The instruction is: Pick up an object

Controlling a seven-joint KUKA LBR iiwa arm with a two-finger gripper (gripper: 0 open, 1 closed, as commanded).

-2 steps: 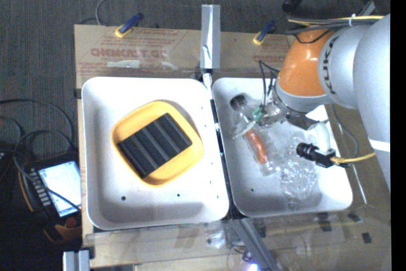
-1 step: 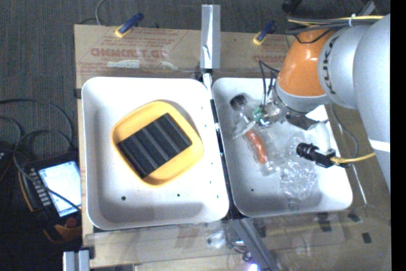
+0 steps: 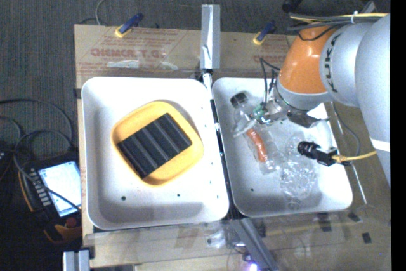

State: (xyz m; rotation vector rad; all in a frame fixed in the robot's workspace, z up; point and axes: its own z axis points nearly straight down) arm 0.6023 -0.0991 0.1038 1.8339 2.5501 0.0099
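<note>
Hovering over the right bin [image 3: 241,197], the tool [image 3: 265,112] nears a clear bottle [image 3: 254,130].

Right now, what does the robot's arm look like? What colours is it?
The arm is big and round, mostly smooth grey. Near the wrist it has a bright orange band with dark letters on it. A yellow cable runs from a small black plug beside it, and thin dark wires hang near the gripper, which has small metal parts with a bit of green.
</note>
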